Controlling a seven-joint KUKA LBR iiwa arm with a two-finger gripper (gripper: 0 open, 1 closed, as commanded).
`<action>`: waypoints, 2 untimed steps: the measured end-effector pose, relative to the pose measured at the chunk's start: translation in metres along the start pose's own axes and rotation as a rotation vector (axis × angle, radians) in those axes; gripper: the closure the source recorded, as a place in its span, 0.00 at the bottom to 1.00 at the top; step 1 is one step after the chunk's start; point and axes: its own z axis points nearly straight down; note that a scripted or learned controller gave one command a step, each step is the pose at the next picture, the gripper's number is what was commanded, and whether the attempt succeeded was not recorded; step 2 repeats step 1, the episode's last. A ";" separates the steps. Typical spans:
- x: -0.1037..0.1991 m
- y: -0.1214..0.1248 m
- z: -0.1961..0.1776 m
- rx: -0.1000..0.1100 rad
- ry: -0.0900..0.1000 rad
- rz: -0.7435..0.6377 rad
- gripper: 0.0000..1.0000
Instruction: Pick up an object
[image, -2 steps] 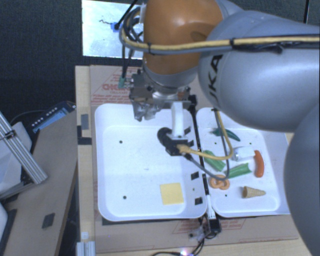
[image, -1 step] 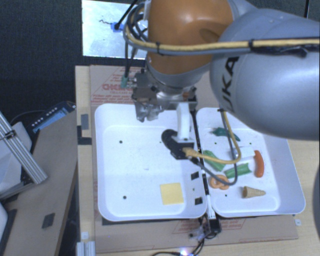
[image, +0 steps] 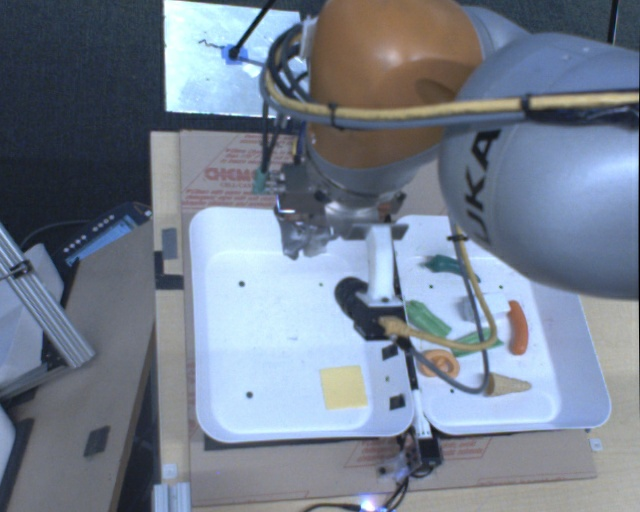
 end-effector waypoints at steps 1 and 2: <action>0.008 0.052 0.066 0.003 -0.004 0.002 1.00; 0.008 0.052 0.066 0.003 -0.004 0.002 1.00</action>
